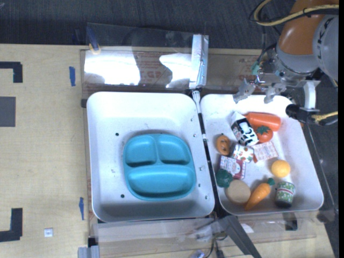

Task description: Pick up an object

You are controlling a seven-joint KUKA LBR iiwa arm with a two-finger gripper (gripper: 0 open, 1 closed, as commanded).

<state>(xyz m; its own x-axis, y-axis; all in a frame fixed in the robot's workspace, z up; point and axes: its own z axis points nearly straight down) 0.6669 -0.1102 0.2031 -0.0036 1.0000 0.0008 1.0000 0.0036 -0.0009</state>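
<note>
The gripper (pixel 257 92) hovers over the right bin's (pixel 314 168) upper rim, fingers spread wide and holding nothing. Below it a smooth orange carrot-shaped toy (pixel 263 120) lies with its long axis nearly horizontal — crowded among small packets. The left bin (pixel 102 160) holds a glossy blue divided tray (pixel 159 165) — bare white floor all round.

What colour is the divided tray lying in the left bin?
Turquoise blue: the divided tray, seen in the camera view.
</note>
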